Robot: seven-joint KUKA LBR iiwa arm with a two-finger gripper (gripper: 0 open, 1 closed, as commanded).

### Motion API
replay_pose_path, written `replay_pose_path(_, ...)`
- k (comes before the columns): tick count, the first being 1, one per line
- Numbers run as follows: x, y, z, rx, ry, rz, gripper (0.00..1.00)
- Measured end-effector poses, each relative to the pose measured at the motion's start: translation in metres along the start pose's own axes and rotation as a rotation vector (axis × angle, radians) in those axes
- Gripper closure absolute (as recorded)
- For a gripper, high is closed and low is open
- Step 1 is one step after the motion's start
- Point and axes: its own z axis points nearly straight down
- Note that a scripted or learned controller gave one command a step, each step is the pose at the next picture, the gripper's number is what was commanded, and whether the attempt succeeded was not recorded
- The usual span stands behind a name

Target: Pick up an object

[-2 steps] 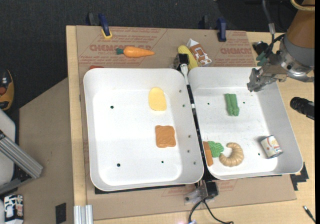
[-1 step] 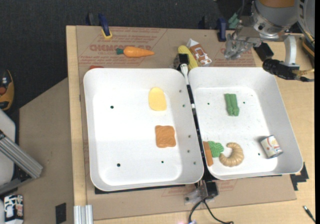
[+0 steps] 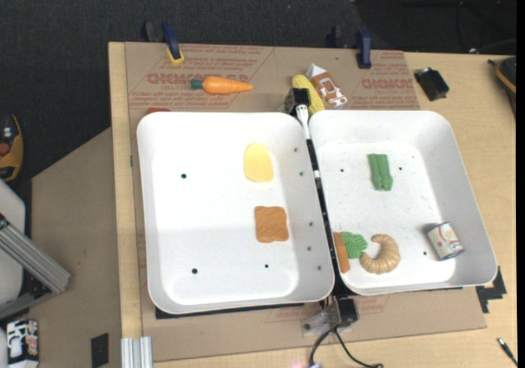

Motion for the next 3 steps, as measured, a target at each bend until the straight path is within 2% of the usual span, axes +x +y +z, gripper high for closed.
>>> replay_pose_path(1,0.065,-0.037,-0.001,0.024,0.003,-0.001,1.0)
replay_pose_path(2,0.132,-0.081,-0.001,0.025,0.004,-0.004,1.0)
replay_pose_path(3,0.197,-0.106,-0.001,0.026,0.003,-0.004,1.0)
